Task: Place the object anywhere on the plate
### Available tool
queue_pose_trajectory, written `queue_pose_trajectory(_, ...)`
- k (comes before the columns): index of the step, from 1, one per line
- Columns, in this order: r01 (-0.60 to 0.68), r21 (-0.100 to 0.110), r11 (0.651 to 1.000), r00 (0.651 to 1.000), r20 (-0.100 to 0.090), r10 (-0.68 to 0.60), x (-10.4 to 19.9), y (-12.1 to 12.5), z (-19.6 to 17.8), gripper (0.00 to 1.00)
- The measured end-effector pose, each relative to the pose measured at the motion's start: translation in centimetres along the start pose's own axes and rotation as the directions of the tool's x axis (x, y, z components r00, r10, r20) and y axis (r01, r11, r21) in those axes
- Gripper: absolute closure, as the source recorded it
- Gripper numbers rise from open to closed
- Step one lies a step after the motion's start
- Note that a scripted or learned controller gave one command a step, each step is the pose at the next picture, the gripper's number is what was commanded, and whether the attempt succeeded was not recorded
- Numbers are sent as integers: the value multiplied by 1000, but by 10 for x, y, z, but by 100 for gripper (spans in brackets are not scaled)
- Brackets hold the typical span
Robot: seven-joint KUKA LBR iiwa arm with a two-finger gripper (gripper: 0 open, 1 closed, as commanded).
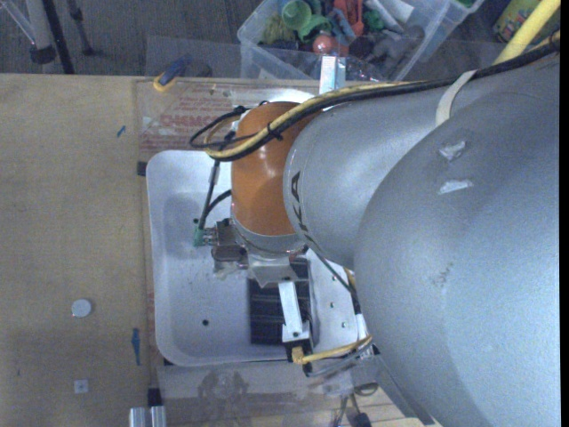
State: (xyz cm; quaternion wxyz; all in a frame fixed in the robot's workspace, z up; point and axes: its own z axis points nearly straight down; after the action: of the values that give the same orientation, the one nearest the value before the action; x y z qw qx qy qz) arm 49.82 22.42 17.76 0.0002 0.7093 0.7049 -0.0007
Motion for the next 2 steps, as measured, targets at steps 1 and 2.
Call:
queue_pose_trajectory(1,417,-1,909,909,0,-417,1,-19,-88,100)
queue_pose_trajectory(2,424,2,905,905,-1,-424,-91,-10,-75,100)
